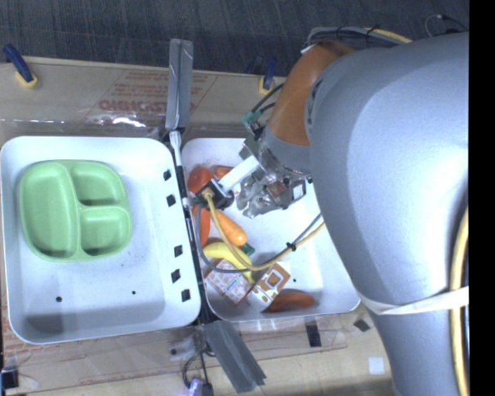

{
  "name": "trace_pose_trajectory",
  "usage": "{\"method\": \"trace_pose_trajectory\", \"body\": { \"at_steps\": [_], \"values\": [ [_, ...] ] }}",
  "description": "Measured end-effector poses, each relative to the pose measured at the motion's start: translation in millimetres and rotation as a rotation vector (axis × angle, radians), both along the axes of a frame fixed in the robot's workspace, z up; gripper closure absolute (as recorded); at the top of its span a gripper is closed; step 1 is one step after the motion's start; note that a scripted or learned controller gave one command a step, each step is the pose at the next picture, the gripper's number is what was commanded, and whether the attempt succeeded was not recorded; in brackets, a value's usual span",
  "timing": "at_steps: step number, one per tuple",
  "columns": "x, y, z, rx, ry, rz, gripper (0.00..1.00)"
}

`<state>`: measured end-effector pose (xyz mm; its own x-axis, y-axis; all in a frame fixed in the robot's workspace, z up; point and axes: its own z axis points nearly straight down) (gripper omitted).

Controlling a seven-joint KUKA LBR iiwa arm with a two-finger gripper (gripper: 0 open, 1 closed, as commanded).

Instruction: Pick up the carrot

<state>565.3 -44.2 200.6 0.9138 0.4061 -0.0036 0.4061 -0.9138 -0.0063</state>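
The jaws' state could not be told; below them the right bin (334, 291) held a carrot (231, 230) and a banana (225, 254).

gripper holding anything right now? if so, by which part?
Cannot be told. The two-finger gripper hangs over the right white bin, above the orange carrot and yellow banana; no item visibly sits between its fingers.

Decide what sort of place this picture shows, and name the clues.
Probably a robotics lab bench for grasping trials: a grey robot arm reaches over two white bins, one holding toy food like a carrot, the other a green divided plate.
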Motion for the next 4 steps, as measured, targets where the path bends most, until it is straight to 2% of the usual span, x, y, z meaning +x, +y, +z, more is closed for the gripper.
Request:
{"method": "trace_pose_trajectory", "body": {
  "at_steps": [1, 2, 3, 4],
  "values": [
    [-0.1, 0.1, -0.1, 0.000, 0.000, 0.000, 0.00],
    [8.3, 141.7, -54.6, -0.004, -0.003, -0.212, 0.00],
    [9.6, 234.1, -102.7, -0.012, -0.009, -0.219, 0.00],
    [-8.2, 232.9, -100.7, -0.013, -0.017, -0.109, 0.00]
  ]
}}
